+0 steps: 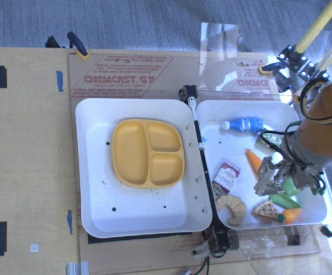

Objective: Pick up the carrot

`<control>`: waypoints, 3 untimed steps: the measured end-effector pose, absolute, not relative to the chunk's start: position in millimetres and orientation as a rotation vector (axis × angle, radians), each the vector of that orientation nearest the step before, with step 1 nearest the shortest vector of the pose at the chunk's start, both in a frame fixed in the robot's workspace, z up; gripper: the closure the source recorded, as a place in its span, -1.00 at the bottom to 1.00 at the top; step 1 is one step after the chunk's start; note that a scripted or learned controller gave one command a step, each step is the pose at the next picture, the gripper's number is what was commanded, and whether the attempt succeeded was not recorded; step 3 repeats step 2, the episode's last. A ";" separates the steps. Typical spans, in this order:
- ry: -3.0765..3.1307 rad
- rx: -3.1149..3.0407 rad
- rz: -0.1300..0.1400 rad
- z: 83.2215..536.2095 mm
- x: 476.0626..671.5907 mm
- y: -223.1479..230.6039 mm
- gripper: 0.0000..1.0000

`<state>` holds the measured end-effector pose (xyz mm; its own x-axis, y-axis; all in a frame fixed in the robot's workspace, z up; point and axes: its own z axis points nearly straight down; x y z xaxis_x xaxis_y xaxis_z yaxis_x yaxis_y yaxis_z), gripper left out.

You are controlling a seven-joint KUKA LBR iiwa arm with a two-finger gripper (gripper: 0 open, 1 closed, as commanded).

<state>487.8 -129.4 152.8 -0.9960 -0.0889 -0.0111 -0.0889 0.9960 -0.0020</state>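
Camera view has me down in the right bin [320, 213], my gripper [267, 179] parked just right of the carrot [253, 160], which lies on the bin floor below the blue bottle [243, 125] and beside the little red packet [227, 175]. My fingers look parted a bit with nothing between them, so no grab yet. I'd guess I'm low and close because the carrot's crowded by the croissant [232, 207] and pizza slice [267, 211], while the yellow tray [147, 152] sits alone in the left bin [91, 171].

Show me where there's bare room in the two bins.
Left bin: bare floor rings the yellow divided plate, widest below it. Right bin: small patch between blue bottle and snack packet; crowded around the gripper.
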 end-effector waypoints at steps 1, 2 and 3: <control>3.098 0.474 0.001 155.4 490.5 -120.5 1.00; 2.976 0.986 0.001 95.4 561.1 -123.5 1.00; 2.976 0.986 0.001 95.4 561.1 -123.5 1.00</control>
